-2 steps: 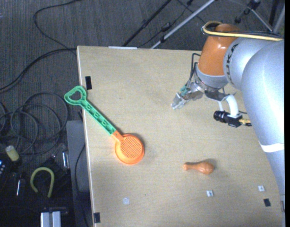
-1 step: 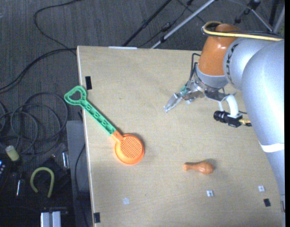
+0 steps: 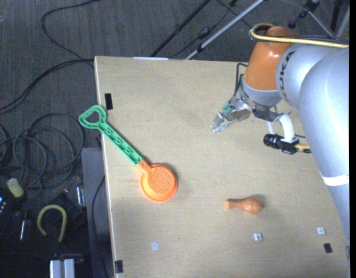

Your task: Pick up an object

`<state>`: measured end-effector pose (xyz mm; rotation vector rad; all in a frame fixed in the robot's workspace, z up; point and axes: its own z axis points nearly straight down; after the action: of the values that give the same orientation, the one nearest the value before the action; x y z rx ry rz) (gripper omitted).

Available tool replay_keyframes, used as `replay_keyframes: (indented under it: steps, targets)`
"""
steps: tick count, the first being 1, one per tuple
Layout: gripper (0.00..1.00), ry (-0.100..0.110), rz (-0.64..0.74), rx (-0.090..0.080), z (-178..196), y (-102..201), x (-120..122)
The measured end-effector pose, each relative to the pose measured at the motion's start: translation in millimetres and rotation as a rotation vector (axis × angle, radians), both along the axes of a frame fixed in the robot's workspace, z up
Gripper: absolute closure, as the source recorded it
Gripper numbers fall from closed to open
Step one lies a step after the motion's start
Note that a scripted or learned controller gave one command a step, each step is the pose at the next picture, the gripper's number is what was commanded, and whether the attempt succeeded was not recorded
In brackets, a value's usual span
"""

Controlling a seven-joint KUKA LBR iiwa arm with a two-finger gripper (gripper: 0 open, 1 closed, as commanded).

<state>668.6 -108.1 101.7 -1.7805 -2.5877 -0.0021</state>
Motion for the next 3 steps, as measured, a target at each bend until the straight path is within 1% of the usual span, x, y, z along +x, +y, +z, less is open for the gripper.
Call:
replay_keyframes:
  steps: [1,2,3]
  targets:
    - [0.0,0.0,0.0,0.0,0,0,0]
    - [0.0,-0.001,-0.057,-0.001,15,-14,0]
    - [0.0,0.0,-0.057,-0.002,15,-14,0]
